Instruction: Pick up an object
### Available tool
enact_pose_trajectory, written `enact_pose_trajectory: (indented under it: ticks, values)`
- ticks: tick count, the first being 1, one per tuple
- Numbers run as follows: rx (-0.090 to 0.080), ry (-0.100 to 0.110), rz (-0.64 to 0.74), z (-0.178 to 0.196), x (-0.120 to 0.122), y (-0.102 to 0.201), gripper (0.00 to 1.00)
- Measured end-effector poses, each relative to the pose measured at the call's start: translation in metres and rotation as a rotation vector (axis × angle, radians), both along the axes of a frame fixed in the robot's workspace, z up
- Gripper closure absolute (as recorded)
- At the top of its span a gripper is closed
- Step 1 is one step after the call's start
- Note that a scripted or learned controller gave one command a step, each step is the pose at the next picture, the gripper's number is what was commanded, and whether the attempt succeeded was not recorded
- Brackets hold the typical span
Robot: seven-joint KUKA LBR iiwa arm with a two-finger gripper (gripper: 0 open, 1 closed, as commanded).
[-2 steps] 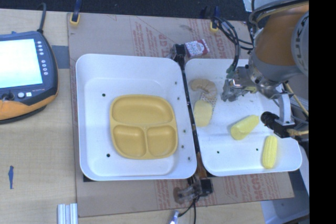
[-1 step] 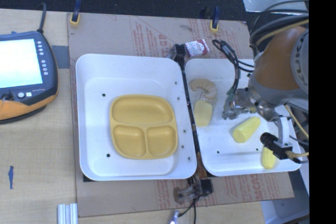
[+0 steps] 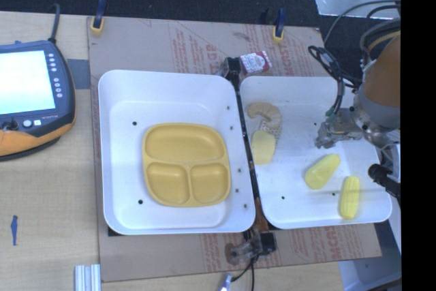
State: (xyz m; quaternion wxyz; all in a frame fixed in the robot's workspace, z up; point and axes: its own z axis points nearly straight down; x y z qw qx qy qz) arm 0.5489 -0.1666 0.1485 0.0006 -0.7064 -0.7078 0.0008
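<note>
Gripper (image 3: 335, 133) low over right bin (image 3: 300, 88), toward its right wall. Whether jaws spread or pressed together: cannot tell, too small and dark. Nothing visibly pinched.

Candidates, all in right bin: yellow oblong piece (image 3: 321, 171) just near-left of gripper; corn cob (image 3: 349, 197) by near-right corner; pale yellow piece (image 3: 263, 146) and tan piece (image 3: 264, 112) against left wall.

Judgement: approach stage. Oblong piece is closest and clear of walls, so best pick. Straddle short axis, centre, descend fully before closing. Rounded shape may roll or squirt out.
</note>
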Motion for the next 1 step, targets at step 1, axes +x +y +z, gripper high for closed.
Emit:
enact_pose_trajectory:
  ticks: [1]
  values:
    - [0.002,0.000,0.002,0.0614,-0.0325,0.0487,1.00]
